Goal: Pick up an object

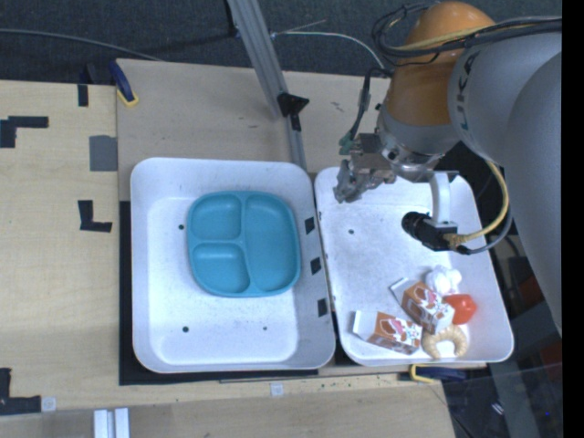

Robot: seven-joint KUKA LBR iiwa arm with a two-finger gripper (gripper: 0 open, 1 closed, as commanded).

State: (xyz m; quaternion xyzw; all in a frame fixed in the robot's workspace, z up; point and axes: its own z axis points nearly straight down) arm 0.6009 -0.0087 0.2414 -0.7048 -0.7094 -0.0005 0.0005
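1. The arm leans in from the right, and its claw hangs over the far left corner of the right bin, close to the wall it shares with the left bin.
2. I cannot tell from here whether the claw is open or closed; the tips are a dark blur against the white floor. I see nothing caught in it.
3. The things to pick lie heaped in the near right corner of the right bin: a red piece, a white lump, a tan ring and two printed packets, all touching or just beside one another.
4. That heap is well apart from the claw, with bare bin floor between them.
5. The left bin holds a blue tray with three compartments, lying flat near the middle.
6. My reading: this is the approach step, with no grasp made. The claw hangs over bare floor.
7. Next, I reckon, it needs to travel toward the near corner and settle over one item. The flat packet at the heap's left edge looks the easiest to single out; the others crowd each other and the bin wall.
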